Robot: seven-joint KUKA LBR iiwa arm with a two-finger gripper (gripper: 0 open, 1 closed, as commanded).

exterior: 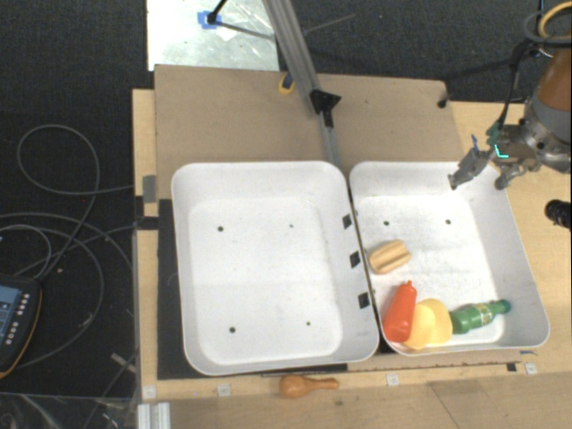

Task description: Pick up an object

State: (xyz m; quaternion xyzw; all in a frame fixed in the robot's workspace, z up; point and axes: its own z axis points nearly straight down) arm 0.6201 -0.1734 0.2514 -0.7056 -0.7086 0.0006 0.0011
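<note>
Fingers (pixel 466 175) spread, bread roll (pixel 389 256) well apart.

The two bins, the left bin (pixel 259 266) and the right bin (pixel 438 213), look like smooth white plastic with a soft shine. The surface (pixel 375 123) under them looks like flat, dull brown board. The floor (pixel 71 61) at the left of the frame looks like dark, rough carpet. The red bottle (pixel 401 311), the yellow toy (pixel 432 323) and the green bottle (pixel 476 315) look like shiny plastic. The bread roll (pixel 389 256) looks dull and tan. The gripper (pixel 483 170) looks like grey metal.
</note>
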